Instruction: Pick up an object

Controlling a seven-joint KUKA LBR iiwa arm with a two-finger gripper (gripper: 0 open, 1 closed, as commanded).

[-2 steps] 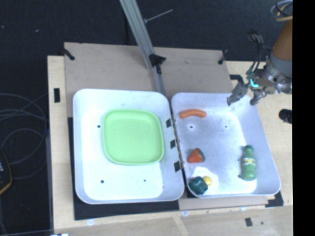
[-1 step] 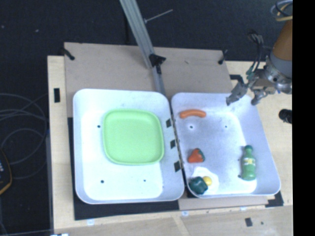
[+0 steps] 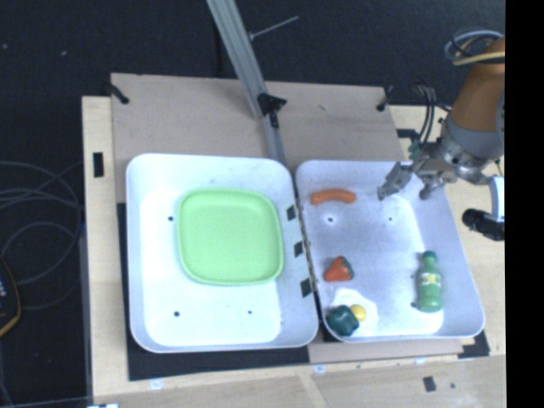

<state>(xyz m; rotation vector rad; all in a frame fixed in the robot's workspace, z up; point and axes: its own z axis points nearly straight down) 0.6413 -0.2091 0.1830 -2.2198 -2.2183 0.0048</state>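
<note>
Over the far right corner of the right bin (image 3: 442,228), your end effector (image 3: 411,184) hangs with its two fingers spread apart and nothing between them — it grips no object. Its fingertips sit just above the bin's back rim.

You have four candidates in that bin. Nearest is the orange sausage (image 3: 332,197), lying to the left of the end effector along the back wall, its long axis running left to right across the view. From these fingers it calls for a sideways shift toward the bin divider and a short descent; I judge it the easiest reach, though the fingers would likely need to straddle its narrow width, not its length.

Toward the front right stands or lies the green bottle (image 3: 427,282), its long axis running front to back, well apart from the end effector. Near the divider sits a small orange-red vegetable (image 3: 338,269), and in the front left corner a white piece with a dark green and yellow lump (image 3: 349,313) — too small to name.

So you count: one sausage, one bottle, one vegetable, one mixed lump. The left bin (image 3: 153,253) holds one green plate (image 3: 229,236). Both bins rest side by side on the worktop (image 3: 195,109).
</note>
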